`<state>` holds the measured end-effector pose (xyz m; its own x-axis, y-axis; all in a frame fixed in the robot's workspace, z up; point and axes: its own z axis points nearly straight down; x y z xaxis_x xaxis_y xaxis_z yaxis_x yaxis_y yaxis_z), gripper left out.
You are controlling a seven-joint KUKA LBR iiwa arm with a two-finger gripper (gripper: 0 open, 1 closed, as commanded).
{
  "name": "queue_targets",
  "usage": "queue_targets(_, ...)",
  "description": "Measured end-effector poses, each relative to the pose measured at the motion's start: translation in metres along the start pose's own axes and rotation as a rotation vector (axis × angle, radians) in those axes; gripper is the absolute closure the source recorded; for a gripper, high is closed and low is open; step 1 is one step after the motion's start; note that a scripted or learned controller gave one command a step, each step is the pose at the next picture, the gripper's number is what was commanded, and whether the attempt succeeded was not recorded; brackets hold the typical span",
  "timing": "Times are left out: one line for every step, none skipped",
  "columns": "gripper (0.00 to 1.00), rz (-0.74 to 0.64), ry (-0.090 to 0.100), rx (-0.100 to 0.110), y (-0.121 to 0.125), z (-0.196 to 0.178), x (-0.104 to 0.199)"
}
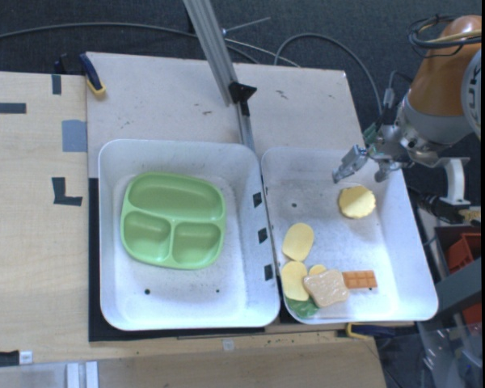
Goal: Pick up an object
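- The round pale-yellow toy biscuit lies flat in the right-hand shallow white bin, toward its one o'clock corner.
- The arm's two-finger gripper hangs just at the biscuit's twelve o'clock, jaws apparently spread and holding nothing.
- The biscuit looks light, stiff and smooth; pinching across its opposite edges seems safest.

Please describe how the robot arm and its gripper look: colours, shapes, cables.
The arm is thick and rounded, with an orange band above a grey wrist section. The gripper is small, of grey metal, with two thin fingers and a touch of green near its base. Dark cables loop over the arm's top.
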<state>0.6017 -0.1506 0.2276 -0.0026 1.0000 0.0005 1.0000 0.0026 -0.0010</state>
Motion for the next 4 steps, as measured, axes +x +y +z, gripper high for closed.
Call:
queue_targets(0.00, 0.000, 0.000, 0.000, 0.000, 0.000, 0.000)
queue_targets(0.00, 0.001, -0.001, 0.006, 0.001, 0.063, -0.005)
queue_targets(0.00, 0.000, -0.001, 0.006, 0.010, 0.117, -0.006)
queue_targets(0.00, -0.001, 0.000, 0.001, 0.010, 0.140, -0.004)
